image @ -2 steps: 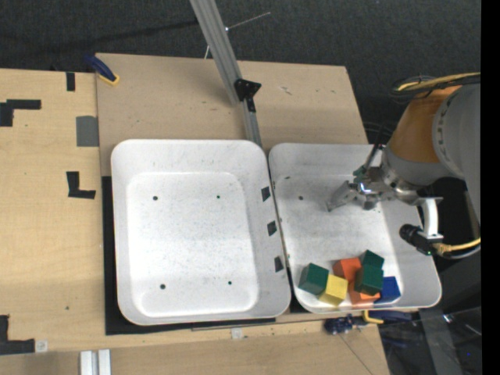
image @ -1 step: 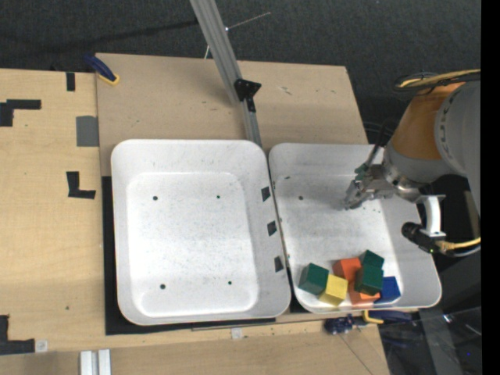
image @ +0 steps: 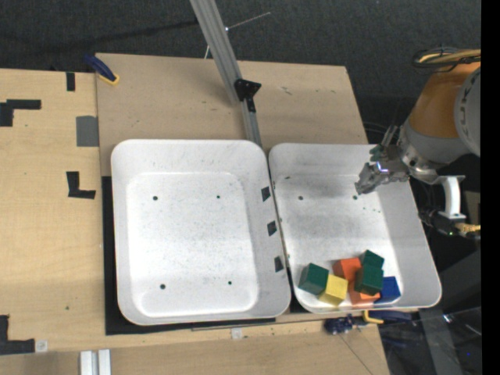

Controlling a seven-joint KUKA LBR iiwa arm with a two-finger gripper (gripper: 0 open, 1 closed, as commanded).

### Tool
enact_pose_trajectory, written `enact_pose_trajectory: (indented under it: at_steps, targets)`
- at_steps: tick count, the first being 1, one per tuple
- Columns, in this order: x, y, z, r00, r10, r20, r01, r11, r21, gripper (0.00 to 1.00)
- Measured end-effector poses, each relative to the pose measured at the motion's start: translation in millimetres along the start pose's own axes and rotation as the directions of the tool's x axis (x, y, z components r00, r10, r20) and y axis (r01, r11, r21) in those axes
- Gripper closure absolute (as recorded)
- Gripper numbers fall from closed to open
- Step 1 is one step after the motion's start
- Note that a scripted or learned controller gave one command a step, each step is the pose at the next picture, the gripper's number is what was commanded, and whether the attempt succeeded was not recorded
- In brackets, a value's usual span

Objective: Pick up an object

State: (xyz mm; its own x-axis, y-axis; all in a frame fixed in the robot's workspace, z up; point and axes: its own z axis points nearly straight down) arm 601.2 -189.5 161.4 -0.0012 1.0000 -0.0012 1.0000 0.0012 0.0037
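So, wooden bench (image: 195, 92) spans most of the view, with black tape marks at 9 o'clock. Two shallow white bins sit side by side on it: left bin (image: 187, 225) at centre-left, right bin (image: 336, 217) at roughly 4 o'clock from centre, rims touching or nearly so. Grey metal pole (image: 223, 45) slants down from 12 o'clock and ends at a black clamp near the seam between the bins.

Arm (image: 445, 116) enters from 3 o'clock, grey with an orange band, wrist over the right bin's far right edge. Tool (image: 369, 180) hangs above the upper right part of the right bin, at about 2 o'clock within that bin. Too small and blurred here to tell how its jaws stand; nothing visibly between them.

Blocks are clustered at 5 o'clock in the right bin, well apart from the tool: green block (image: 314, 277), yellow block (image: 336, 288) just beside it, orange block (image: 348, 269), dark green block (image: 372, 270) possibly stacked on others, blue block (image: 389, 288) against the rim. Small blue-yellow item (image: 103, 69) lies on the bench at 10 o'clock.
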Motion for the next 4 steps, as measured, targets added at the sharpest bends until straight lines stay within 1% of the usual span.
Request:
enact_pose_trajectory:
  at_steps: [1, 2, 3, 4]
  targets:
    - [-1.9, 2.2, -63.7, 1.000, 0.000, 0.001, 0.000, 1.000, -0.002, 1.00]
    - [0.6, -1.4, -126.2, 1.000, -0.001, 0.001, 0.001, 1.000, -0.003, 1.00]
    - [47.4, 0.6, -123.0, 1.000, -0.004, -0.001, 0.004, 1.000, 0.004, 1.00]
    - [94.0, 17.7, -116.4, 1.000, -0.004, -0.001, 0.004, 1.000, 0.005, 1.00]
